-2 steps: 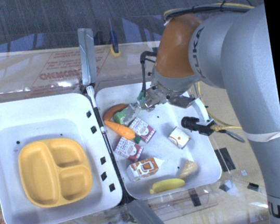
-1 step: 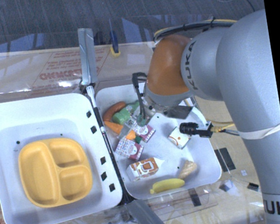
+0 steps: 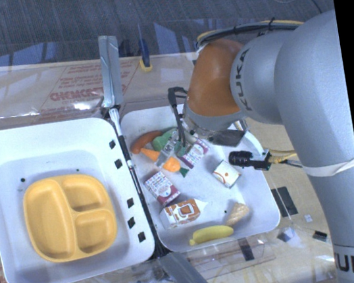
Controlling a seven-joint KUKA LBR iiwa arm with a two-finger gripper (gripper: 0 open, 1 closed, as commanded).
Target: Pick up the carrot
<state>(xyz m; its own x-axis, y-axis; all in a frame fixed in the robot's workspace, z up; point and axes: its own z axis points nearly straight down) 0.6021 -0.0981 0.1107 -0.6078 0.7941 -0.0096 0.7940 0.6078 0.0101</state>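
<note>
Pincer: two-finger gripper (image 3: pixel 179 145) sits low over the right white bin (image 3: pixel 264 220), centre frame; cannot tell its opening or any hold.
Carrot: orange tapered plastic carrot (image 3: pixel 145 141) lies at the bin's upper left, just left of the pincer.
Handling: likely light, stiff, smooth, apt to roll.
Hold: across the thick middle.
Neighbours: green piece (image 3: pixel 165 137) touching it.

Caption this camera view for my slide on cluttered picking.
KUKA arm's pincer lowered among snacks beside the carrot in the right bin; yellow divided plate in the left.
</note>
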